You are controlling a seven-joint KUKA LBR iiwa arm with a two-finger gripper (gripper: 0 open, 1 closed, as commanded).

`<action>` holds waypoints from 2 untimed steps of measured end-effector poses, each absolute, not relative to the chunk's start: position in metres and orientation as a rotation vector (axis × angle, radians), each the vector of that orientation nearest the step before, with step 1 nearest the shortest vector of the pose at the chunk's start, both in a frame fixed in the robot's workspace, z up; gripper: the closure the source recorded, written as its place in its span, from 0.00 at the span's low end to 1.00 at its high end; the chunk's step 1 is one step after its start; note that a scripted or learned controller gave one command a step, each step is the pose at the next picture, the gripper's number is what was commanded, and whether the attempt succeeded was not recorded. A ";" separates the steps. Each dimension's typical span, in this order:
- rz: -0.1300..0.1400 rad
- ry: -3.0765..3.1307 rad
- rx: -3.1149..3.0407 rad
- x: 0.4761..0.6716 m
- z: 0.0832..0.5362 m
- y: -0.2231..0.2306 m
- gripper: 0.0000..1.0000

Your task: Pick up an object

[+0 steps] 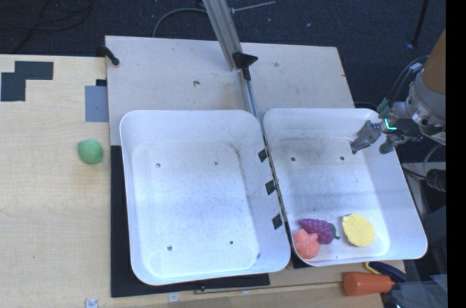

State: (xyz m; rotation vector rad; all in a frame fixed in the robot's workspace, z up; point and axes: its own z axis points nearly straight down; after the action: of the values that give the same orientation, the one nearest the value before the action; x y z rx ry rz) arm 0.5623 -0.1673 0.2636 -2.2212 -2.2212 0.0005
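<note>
Orange lump [306, 245], knobbly purple cluster [318, 228], yellow disc [358, 230] in right bin [408, 212]; gripper [373, 137] seemingly spread, holding nothing.

The claw [373, 137] hangs open over the right bin [331, 126], apart from the purple grapes [318, 228].

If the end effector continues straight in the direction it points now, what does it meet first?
The end effector points left and downward over the right bin. Its line probably meets that bin's bare floor first; the toys near the front wall lie aside. Depth is unclear.
</note>
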 end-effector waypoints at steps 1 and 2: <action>0.001 -2.221 -2.221 0.562 0.264 -0.167 0.00; 0.005 -2.218 -2.219 0.555 0.212 -0.175 0.00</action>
State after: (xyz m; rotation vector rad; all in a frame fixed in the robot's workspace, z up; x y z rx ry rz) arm 0.5547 -0.1746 0.2119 -2.2189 -2.2182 0.0045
